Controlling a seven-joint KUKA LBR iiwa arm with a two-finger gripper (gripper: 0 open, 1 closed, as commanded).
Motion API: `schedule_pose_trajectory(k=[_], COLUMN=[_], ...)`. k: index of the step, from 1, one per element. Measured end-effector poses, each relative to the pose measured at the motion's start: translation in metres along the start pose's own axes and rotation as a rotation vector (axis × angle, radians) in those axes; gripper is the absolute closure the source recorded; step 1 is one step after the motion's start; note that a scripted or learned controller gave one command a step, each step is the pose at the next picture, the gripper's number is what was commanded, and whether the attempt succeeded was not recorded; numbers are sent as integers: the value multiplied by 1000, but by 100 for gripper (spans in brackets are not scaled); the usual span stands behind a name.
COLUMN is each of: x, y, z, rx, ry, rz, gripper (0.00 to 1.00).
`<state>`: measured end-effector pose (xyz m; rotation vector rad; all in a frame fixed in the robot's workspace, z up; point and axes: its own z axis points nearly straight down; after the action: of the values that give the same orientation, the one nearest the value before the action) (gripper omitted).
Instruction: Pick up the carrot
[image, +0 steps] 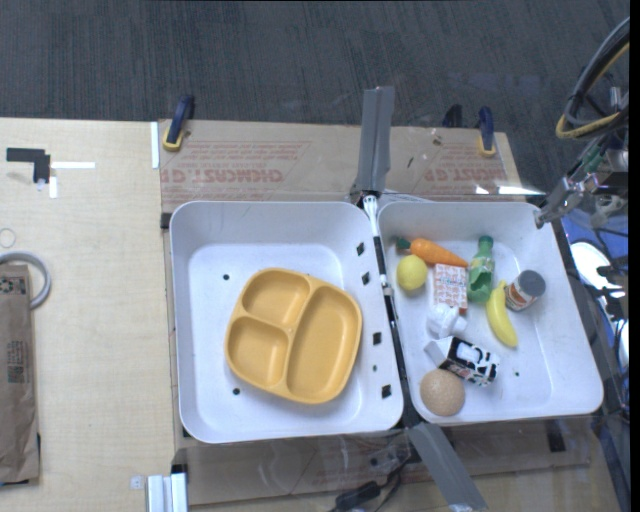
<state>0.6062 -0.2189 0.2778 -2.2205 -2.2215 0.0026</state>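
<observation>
The orange carrot lies in the right bin near its far left corner, with its green end pointing left. A yellow lemon touches it on the near side, and a green bottle stands just to its right. My gripper hangs over the far right corner of that bin, well to the right of the carrot and apart from it. Part of the arm is cut off by the view's right edge.
The right bin also holds a red-and-white carton, a small can, a banana, a black-and-white item and a brown round item. A yellow divided plate sits in the left bin.
</observation>
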Motion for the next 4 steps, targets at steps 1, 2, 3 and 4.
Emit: schedule_pose_trajectory(k=[1, 2, 3, 4], x=[32, 107, 131, 110], y=[-10, 8, 22, 18], z=[74, 14, 56, 111], rx=[0, -3, -3, -4], ry=[-1, -2, -2, -2], rz=[-310, -547, -904, -1051], gripper=[0, 0, 0, 0])
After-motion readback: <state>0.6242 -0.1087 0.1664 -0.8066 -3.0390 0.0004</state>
